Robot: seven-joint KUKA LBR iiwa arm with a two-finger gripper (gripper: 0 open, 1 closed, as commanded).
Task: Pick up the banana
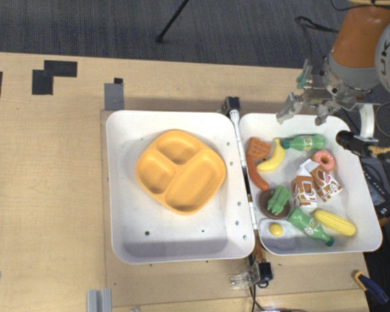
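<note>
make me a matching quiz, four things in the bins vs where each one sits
Things:
1. banana
2. yellow plate
3. doughnut
4. corn

Places:
A. near the front right corner of the right bin
B. left bin
C. upper middle of the right bin, beside a green bottle
D. toward the right side of the right bin, just below the green bottle's cap end

Pairs: 1-C, 2-B, 3-D, 4-A

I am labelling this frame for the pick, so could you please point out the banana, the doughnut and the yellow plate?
banana (273, 160), camera view, on the middle of its curved body.
doughnut (324, 160), camera view, on its pink ring.
yellow plate (155, 147), camera view, on its raised rim at the upper left.
</note>
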